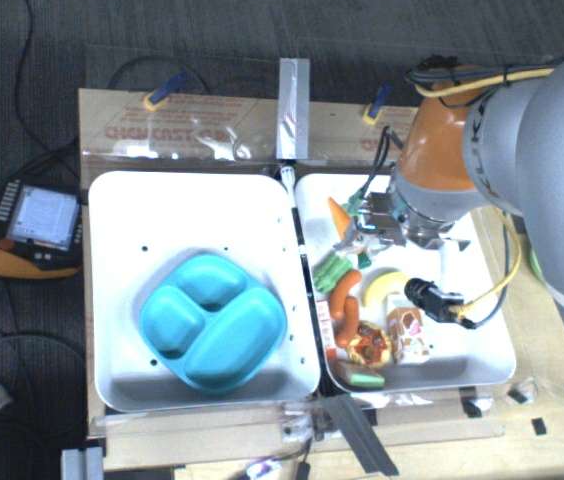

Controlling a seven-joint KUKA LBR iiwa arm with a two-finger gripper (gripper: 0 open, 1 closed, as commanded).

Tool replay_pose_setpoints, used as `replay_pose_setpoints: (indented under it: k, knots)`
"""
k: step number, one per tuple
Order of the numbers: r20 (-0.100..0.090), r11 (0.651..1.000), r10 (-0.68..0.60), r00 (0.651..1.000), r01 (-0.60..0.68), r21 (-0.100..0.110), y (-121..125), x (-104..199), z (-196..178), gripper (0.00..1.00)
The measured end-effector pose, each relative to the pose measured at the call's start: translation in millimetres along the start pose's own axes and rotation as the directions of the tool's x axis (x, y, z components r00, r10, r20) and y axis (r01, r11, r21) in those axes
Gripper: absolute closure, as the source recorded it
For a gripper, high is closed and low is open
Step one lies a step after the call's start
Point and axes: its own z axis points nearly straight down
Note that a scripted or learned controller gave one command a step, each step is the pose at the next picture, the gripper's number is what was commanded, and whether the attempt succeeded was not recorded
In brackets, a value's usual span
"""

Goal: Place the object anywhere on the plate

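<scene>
Two shallow white bins sat side by side on my screen — the left bin (122,208) held only the turquoise three-compartment plastic plate (214,318), lying toward its near half. The right bin (497,353) carried the clutter: an orange carrot-shaped toy (339,214) near the far left corner, a green pod-like piece (328,269) just below it, a reddish-orange sausage-shaped toy (345,313), a pale yellow banana-shaped toy (382,285), a pizza-like slice (369,344) and a small green piece (366,378) at the near wall. My grey arm with its orange band (440,148) reached in from the right, and the gripper (360,240) hung over that pile, just beside the carrot — whether it was wide, narrow or holding anything, I couldn't tell. Nothing lay on the plate.
</scene>
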Motion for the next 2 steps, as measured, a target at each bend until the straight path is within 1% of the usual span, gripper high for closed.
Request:
replay_pose_setpoints:
  k: [1,2]
  knots:
    - [0.002,1.0,0.026,1.0,-0.026,0.001,12.3,3.5,-18.9,1.0]
    - [0.002,1.0,0.027,1.0,-0.027,0.0,12.4,3.4,-19.0,0.0]
